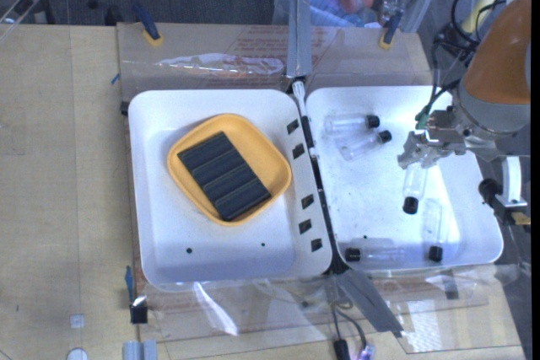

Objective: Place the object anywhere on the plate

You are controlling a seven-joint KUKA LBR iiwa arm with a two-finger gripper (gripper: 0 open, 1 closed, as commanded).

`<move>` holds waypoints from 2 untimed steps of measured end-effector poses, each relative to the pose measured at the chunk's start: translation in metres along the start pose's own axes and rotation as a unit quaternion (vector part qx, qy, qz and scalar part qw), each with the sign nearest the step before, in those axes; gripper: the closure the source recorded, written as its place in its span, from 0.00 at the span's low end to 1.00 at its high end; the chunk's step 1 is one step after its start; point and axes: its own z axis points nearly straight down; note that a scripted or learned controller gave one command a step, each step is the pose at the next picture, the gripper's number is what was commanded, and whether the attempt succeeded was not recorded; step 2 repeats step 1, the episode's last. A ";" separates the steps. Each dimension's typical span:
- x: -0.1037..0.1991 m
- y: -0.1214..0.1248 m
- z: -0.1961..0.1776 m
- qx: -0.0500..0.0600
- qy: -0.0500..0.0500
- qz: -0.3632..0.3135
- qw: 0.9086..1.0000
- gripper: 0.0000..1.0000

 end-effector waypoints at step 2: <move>0.000 0.000 0.000 0.000 0.000 0.000 1.000 0.00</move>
